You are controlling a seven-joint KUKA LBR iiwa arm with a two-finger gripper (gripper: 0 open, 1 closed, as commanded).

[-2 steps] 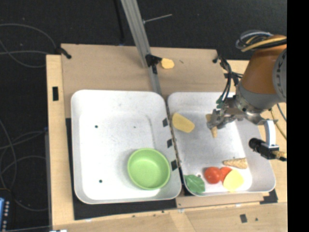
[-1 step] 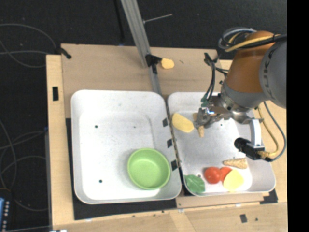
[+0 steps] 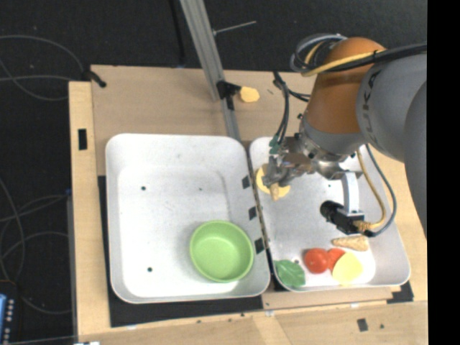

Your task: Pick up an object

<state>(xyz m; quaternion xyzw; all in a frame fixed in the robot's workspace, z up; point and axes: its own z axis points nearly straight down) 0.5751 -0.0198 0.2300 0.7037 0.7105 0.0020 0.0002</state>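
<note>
A grey arm's pincer (image 3: 275, 180) hovers over a small pale yellow object (image 3: 278, 190) near the right bin's (image 3: 392, 264) left wall; whether it grips cannot be told. The object looks light, smooth, best pinched across its middle.

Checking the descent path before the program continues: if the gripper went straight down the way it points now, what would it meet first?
Most likely the pale yellow object lying directly beneath the gripper, near the left wall of the right bin. Depth is unclear from this slanted view, so they may already be touching.
</note>
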